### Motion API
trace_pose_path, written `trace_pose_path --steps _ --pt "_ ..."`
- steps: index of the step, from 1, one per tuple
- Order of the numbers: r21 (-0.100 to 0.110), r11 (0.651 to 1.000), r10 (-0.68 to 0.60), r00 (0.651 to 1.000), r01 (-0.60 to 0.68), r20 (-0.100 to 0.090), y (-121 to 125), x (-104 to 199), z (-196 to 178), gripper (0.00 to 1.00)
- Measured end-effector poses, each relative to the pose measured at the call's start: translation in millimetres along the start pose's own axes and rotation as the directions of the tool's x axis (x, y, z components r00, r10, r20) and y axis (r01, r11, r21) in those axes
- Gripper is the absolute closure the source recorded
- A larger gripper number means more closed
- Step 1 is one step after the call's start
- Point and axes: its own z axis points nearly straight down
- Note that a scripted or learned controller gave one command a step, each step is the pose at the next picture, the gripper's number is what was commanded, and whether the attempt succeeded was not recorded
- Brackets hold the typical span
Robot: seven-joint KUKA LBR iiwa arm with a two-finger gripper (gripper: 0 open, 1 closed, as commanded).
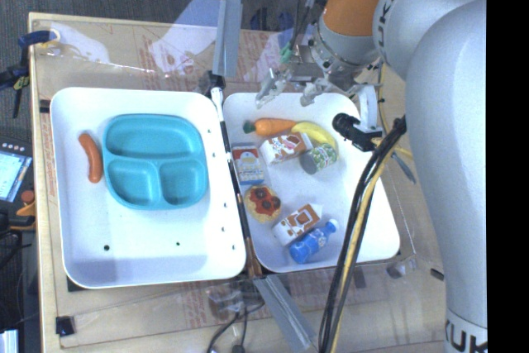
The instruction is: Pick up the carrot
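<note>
1. we see the carrot (275, 126) lying in the right bin (380, 237), near that bin's far rim, with its long axis running roughly left to right in the view; the green stem end points left, toward the divider between the two bins.
2. the hand (289, 89) hangs just beyond and above the carrot, over the far rim of the right bin. the carrot lies a short way toward the near side from it, so we judge the coming move to be a small shift nearward and then a descent.
3. the two fingers (267, 88) stand spread apart with nothing between them, so the hand is released. their spread seems to run along the carrot's length rather than across it; we judge the wrist may need a turn to close across the narrow width.
4. a banana (316, 132) touches the carrot's right end, and a small carton (285, 148) sits just on the near side of it, which leaves little room for a finger there.
5. the height of the hand above the bin is hard for us to judge from this slanted view, and the arm's grey body covers the right edge of the bin and the surface (124, 54) beyond it.
6. the left bin (74, 244) holds a blue divided tray (157, 159) and a sausage (91, 156), well apart from the carrot.
</note>
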Motion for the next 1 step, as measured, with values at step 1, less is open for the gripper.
trace_pose_path --steps 1 --pt "-0.008 0.999 0.047 0.999 -0.047 0.001 -35.0 -10.8 119.6 0.0"
